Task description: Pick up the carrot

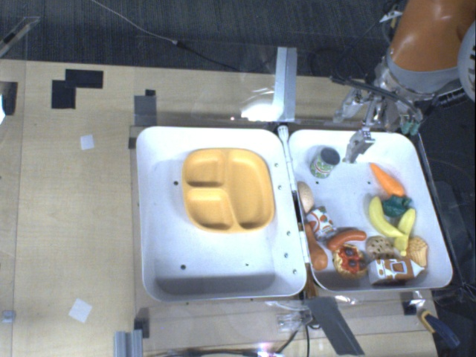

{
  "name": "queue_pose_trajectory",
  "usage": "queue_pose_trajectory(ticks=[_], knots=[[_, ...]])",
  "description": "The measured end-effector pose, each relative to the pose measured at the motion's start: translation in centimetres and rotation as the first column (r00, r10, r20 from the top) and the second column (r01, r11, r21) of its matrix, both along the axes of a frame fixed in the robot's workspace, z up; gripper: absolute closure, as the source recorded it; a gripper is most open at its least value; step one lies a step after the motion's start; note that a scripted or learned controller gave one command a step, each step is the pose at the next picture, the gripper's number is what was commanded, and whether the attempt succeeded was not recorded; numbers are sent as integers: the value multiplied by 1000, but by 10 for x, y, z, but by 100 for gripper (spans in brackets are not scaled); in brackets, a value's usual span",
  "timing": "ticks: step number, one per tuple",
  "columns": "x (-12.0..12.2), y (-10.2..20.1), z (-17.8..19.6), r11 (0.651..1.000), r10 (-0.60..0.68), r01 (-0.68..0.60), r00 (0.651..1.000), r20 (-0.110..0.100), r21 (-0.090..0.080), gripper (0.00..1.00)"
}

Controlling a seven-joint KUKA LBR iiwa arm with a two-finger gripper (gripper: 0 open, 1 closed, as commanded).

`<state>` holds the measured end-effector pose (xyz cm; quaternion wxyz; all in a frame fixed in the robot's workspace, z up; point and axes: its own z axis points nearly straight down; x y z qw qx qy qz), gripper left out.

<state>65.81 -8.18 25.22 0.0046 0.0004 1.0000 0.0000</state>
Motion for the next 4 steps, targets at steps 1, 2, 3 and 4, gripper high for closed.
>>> queue_pose_trajectory(ticks=[1, 2, 3, 4], knots=[[-4, -43, -126, 1000, -1, 1, 1000, -5, 0, 0], [5, -75, -165, 1000, 19, -19, 1000, -4, -1, 0], [10, -74, -149, 1000, 22, -22, 1000, 13, -5, 100], [14, -114, -89, 969, -246, 246, 969, 6, 1, 100]])
